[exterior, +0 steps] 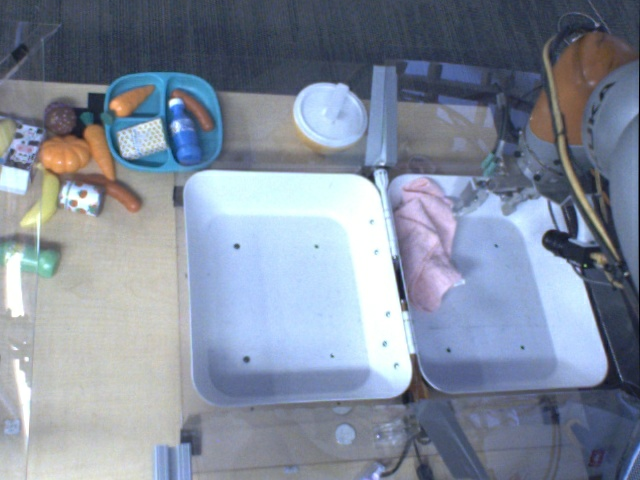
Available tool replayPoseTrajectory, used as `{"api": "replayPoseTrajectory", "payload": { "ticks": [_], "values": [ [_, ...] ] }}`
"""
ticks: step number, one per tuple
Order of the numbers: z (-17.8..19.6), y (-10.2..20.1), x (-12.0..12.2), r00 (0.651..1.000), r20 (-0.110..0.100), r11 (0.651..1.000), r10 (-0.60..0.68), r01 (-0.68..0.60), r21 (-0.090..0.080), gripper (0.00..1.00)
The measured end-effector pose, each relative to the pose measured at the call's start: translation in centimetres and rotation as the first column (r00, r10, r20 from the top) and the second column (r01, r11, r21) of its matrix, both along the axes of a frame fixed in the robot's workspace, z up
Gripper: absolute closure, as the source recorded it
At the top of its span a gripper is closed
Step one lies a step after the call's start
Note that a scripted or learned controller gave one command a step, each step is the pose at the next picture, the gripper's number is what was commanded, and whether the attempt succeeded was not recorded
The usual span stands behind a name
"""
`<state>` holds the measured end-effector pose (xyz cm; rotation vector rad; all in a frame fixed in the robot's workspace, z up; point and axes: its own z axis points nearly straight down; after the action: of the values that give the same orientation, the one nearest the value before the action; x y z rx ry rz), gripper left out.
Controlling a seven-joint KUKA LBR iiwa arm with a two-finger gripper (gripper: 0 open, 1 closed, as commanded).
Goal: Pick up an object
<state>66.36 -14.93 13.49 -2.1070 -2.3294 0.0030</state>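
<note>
Pink cloth [427, 240] bunched against right bin [540, 358] left wall; gripper [492, 190] poised just right of it, fingers spread, pinching nothing

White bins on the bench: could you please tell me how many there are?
2. The left bin sits at the centre of the bench; the right bin adjoins it on its right and holds a pink cloth along its left side.

Bench: your pale wooden bench [100, 348].
Centre and right: two shallow white plastic bins [290, 288], side by side.
Back-left corner: blue divided plate [205, 93], toy food [75, 158].
Back edge: white lidded cup [330, 115].
</note>
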Motion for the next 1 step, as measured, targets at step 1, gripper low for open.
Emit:
{"api": "replayPoseTrajectory", "payload": {
  "ticks": [1],
  "values": [
    [-4.49, 5.67, -7.81, 0.980, 0.017, 0.980, 0.199, -0.198, -0.007, 0.00]
  ]
}}
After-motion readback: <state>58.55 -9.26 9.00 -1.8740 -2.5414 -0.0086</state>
